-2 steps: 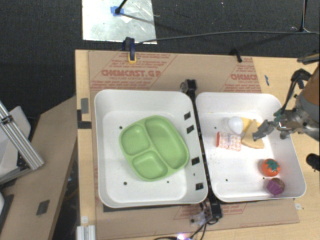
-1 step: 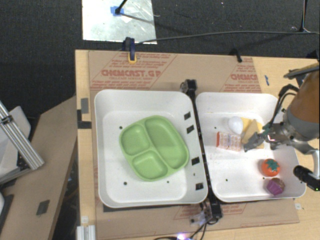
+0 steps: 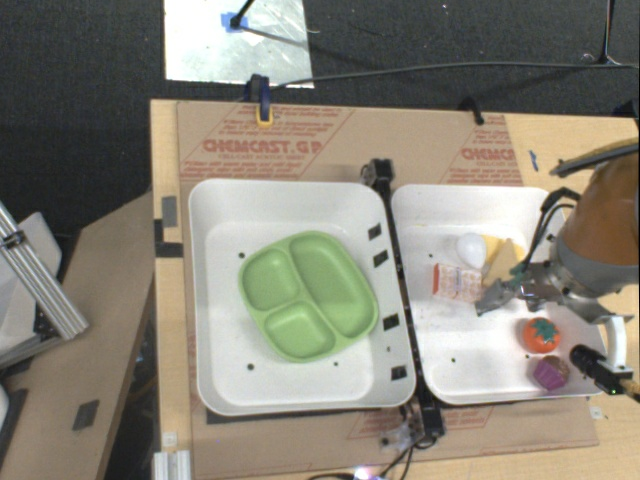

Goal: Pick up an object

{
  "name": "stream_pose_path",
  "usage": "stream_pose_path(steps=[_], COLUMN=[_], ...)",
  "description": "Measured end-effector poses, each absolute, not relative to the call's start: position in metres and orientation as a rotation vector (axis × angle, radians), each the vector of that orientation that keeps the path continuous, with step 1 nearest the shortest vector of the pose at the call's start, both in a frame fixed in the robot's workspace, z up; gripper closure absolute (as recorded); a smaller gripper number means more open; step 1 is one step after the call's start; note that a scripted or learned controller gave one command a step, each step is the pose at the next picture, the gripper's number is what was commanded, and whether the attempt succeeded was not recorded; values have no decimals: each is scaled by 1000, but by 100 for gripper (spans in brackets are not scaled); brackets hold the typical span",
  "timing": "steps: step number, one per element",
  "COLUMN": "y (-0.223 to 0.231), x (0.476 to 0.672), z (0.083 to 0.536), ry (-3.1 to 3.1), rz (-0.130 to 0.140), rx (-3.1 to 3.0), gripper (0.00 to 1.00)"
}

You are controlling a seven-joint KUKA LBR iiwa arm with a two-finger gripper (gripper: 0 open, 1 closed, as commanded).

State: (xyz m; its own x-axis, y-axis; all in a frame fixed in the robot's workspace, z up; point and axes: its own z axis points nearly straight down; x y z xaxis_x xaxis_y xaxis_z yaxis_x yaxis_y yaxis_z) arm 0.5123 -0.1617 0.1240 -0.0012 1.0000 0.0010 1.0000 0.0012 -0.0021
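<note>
The left bin held a green divided plate, lying a little toward six o'clock of the bin's centre with its three compartments bare. The right bin held the loose objects: a white egg-shaped piece sat near its middle, a yellow wedge touched it at three o'clock, and a clear red-printed packet lay just at six o'clock of the egg. Toward five o'clock of the bin, an orange-red tomato-like ball with a green top rested, with a small purple piece close by at its six o'clock. The arm leaned in from three o'clock, and its gripper hung low over the bin between the packet and the tomato; how its tips stood could not be told, and nothing showed in its hold. Both bins sat on a printed cardboard sheet over a wooden bench, a dark floor lay beyond, and a silvery sheet rested at twelve o'clock.
</note>
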Motion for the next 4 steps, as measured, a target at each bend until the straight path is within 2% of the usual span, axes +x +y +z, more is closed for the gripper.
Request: stream_pose_path(steps=[1, 2, 4], y=[-161, -162, -167], x=[513, 514, 510], z=[83, 95, 220], ry=[-2222, -2225, -2232], rz=[0, -4, -6], rx=[-2220, -2222, -2223], gripper=[0, 100, 100])
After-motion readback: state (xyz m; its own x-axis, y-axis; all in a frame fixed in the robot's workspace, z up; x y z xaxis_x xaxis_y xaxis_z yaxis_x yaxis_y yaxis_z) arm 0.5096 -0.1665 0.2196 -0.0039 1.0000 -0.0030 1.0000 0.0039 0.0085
